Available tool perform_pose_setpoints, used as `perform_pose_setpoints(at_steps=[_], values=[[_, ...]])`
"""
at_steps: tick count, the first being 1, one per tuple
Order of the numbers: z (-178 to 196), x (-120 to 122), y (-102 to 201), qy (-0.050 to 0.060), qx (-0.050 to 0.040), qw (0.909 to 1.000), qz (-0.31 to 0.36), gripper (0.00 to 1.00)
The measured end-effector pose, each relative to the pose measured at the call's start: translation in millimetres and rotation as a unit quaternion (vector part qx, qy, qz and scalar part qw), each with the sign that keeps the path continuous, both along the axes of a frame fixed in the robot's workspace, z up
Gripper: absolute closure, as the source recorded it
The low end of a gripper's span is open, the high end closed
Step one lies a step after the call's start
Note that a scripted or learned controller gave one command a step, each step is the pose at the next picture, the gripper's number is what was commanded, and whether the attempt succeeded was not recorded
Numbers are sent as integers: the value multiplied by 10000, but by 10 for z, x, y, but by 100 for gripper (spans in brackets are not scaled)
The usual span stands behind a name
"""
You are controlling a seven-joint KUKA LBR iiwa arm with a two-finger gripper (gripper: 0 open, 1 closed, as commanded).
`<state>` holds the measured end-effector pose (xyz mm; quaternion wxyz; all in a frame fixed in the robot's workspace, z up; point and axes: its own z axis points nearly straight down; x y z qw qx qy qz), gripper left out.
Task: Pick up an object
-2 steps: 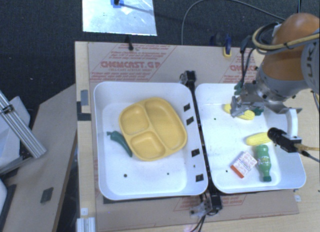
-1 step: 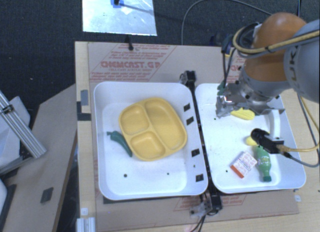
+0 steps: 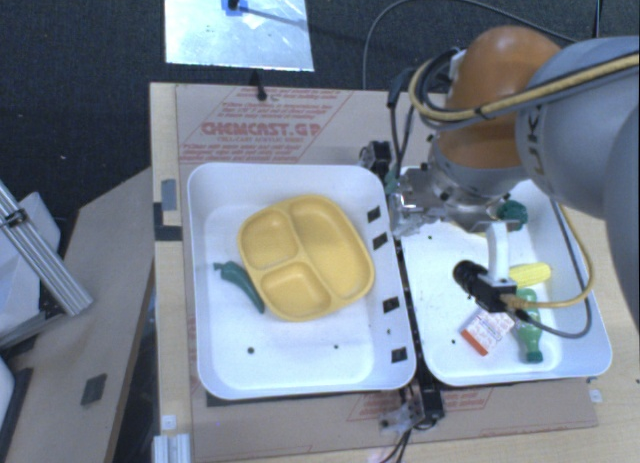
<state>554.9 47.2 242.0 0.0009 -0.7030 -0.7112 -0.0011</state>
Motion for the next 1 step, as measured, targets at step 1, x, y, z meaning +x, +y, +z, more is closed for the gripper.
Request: perform_pose_setpoints(at_steps=[1], values=[[-64,-68,627,1,1,10000,-1,100]])
